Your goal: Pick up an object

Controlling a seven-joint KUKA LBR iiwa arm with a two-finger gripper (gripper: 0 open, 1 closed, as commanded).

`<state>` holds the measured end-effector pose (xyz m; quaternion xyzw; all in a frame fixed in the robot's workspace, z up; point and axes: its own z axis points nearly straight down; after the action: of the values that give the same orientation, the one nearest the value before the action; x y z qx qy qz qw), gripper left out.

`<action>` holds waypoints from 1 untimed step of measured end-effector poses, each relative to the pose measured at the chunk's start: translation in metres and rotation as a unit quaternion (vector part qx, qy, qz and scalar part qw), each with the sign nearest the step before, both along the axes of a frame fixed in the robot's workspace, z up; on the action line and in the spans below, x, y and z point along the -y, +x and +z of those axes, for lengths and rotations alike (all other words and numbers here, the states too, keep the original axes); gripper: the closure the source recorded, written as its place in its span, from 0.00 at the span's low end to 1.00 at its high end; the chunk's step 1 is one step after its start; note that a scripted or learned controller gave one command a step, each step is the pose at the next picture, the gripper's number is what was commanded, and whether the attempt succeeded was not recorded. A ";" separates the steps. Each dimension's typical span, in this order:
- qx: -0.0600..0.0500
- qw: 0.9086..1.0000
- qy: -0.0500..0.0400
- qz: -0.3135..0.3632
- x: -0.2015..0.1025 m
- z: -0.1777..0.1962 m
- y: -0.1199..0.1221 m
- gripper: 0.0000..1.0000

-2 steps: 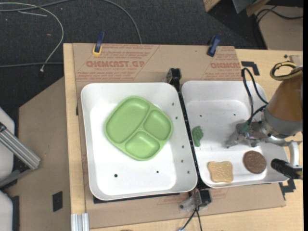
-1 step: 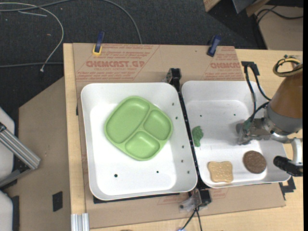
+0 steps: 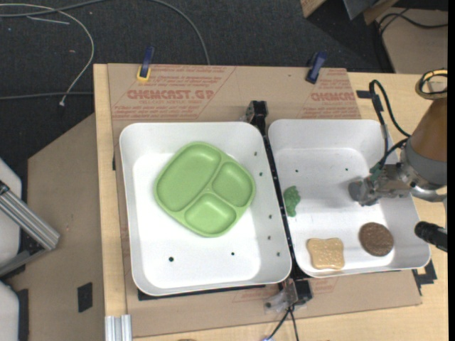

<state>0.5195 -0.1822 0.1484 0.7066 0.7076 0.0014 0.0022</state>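
The right bin (image 3: 320, 137) holds three small objects. A green leafy piece (image 3: 291, 199) lies by its left wall. A tan toast slice (image 3: 325, 253) rests near the front edge. A brown round cookie (image 3: 375, 239) sits at the front right. My gripper (image 3: 364, 192) hangs low over the right side of this bin, just above and behind the cookie, with nothing visible between its fingers. The arm with its orange band (image 3: 434, 137) comes in from the right.
The left bin (image 3: 142, 247) holds a green three-compartment plate (image 3: 205, 188). Black clamps (image 3: 257, 111) join the bins at the back and front. Cardboard (image 3: 170, 91) with blue clips lies under both bins. Cables run along the arm at the right.
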 end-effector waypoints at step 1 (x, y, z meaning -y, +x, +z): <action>0.001 1.000 -0.001 -0.001 0.007 0.055 -0.007 1.00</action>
<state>0.5128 -0.1893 0.2037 0.7070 0.7072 0.0013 0.0030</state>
